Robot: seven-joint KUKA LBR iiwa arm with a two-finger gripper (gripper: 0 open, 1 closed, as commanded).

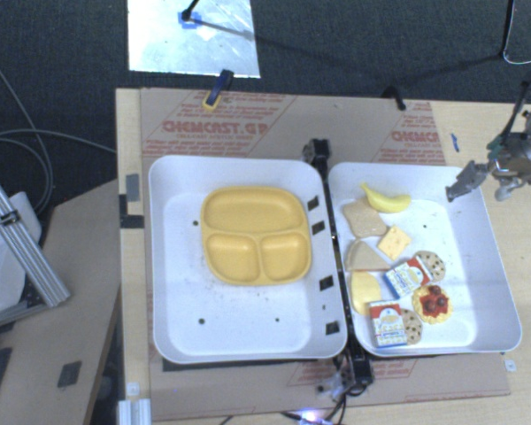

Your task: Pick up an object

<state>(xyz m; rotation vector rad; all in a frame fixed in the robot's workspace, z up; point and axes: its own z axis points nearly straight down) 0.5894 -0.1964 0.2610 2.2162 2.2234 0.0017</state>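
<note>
The right bin [487, 264] holds several toy foods. A yellow banana [388, 200] lies at its far left, with tan bread slices [365, 220] and a cheese square [394, 242] just below it. Nearer the front are a blue and white carton [403, 279], a cookie [431, 264], a red-topped tart [434, 304] and a red and white box [388, 322]. My gripper [484, 184] hangs over the bin's far right corner, to the right of the banana and apart from it. Its fingers are spread open with nothing between them.
The left bin [173, 237] contains a yellow three-compartment plate [255, 235]. A black divider with clips [327, 237] runs between the bins. Cardboard lies under both bins. A shiny sheet [193, 25] lies on the floor beyond the bench, and a metal frame [18, 246] stands at left.
</note>
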